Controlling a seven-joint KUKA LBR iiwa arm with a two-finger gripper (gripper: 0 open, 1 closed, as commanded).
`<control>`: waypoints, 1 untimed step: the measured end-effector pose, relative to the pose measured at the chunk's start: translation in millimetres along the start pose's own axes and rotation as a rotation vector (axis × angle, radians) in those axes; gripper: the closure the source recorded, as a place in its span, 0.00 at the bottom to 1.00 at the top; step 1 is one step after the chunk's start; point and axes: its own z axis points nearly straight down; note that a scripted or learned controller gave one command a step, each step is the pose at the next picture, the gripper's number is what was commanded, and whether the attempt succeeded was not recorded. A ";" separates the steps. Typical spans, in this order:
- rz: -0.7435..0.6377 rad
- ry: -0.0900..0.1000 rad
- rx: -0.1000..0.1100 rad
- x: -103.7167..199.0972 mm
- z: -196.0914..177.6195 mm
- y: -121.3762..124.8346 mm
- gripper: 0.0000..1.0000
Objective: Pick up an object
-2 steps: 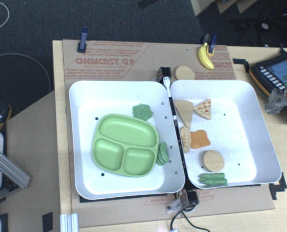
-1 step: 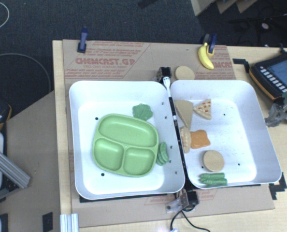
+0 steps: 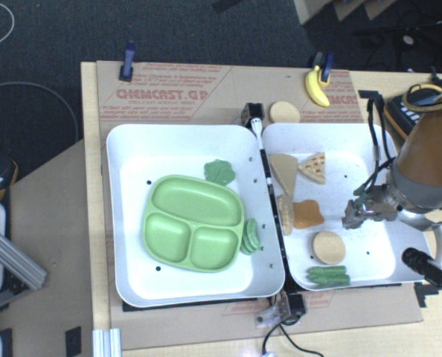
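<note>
My gripper (image 3: 353,219) hangs over the right bin (image 3: 370,262), near its right side, with the orange-banded arm behind it. Nothing shows between its fingers. To its left lie a brown square piece (image 3: 308,214), a round tan cookie (image 3: 329,248), a green bean pod (image 3: 327,276), a pizza slice (image 3: 312,166) and a tan wedge (image 3: 283,172). The left bin (image 3: 124,222) holds a green divided plate (image 3: 193,222), a green leafy piece (image 3: 219,172) and a green sliced piece (image 3: 250,236).
A yellow banana (image 3: 317,89) and a round tan disc (image 3: 284,112) lie on the cardboard behind the bins. A blue clip (image 3: 126,61) sits at the back left. Black cables run beside the arm at the right.
</note>
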 end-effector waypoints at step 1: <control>0.000 -0.007 -0.018 30.9 68.2 41.8 1.00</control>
